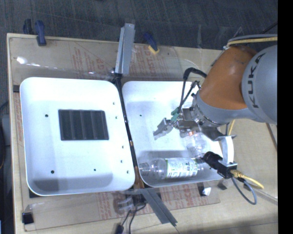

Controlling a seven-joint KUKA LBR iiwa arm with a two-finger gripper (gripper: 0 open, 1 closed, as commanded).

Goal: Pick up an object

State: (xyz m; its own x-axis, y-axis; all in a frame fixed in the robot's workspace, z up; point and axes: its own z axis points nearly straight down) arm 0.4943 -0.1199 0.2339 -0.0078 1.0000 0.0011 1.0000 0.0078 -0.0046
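The end effector [162,128] hangs over the right bin [141,96]; whether it grips anything is unclear. A clear plastic bottle [170,168], cylindrical and labelled, lies along that bin's near edge, a second transparent bottle [195,143] partly hidden under the wrist

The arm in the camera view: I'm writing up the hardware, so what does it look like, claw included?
The arm is bulky, with rounded grey casings, a broad orange band and dark KUKA lettering. Black cables loop along its wrist. The claw is small, of grey metal, with a green spot near its base.
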